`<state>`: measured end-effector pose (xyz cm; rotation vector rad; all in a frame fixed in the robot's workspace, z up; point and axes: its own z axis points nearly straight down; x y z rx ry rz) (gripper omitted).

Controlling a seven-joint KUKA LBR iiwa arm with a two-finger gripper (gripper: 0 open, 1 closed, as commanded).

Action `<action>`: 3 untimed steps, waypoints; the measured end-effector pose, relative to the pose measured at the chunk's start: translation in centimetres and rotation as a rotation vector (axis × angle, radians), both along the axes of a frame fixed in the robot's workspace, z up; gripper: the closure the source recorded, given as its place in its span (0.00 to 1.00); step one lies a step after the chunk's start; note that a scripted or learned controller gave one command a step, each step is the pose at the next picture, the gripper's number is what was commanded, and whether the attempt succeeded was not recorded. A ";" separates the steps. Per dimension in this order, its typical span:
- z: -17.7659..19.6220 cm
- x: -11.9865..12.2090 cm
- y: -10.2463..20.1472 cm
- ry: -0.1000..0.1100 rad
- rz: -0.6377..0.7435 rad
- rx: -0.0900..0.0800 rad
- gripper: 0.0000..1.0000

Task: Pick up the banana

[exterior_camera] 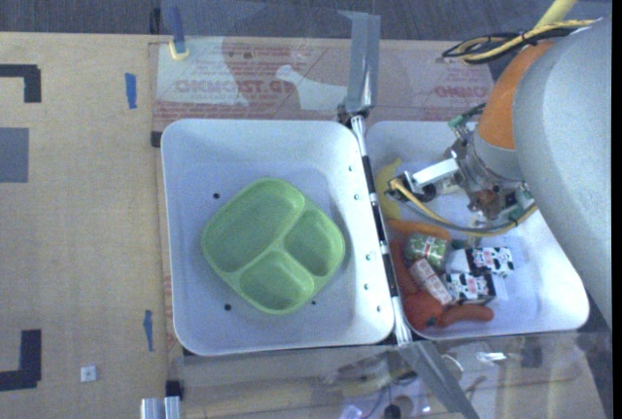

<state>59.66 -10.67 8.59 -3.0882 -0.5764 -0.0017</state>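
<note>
The banana (391, 186) lies in the right bin (559, 296), tight against its left wall, with just a short yellow curve of it showing. My gripper (483, 201) hangs low over the middle of that bin, to the right of the banana and apart from it. Wrist hardware and looping yellow cables cover the gripper's tip. Nothing can be seen held in it.
Below the gripper the right bin holds a cluster: a small green-topped jar (429, 248), a cow-patterned carton (483, 272), a small box (433, 280) and a red-orange toy vegetable (449, 312). In the left bin (194, 155) sits a green divided plate (274, 245).
</note>
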 end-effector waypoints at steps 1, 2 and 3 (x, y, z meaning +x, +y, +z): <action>0.0 2.3 0.5 -0.001 0.325 -0.001 0.00; -0.1 2.9 -0.7 0.002 -0.089 0.000 0.00; 0.0 2.2 1.5 0.001 0.272 0.002 0.00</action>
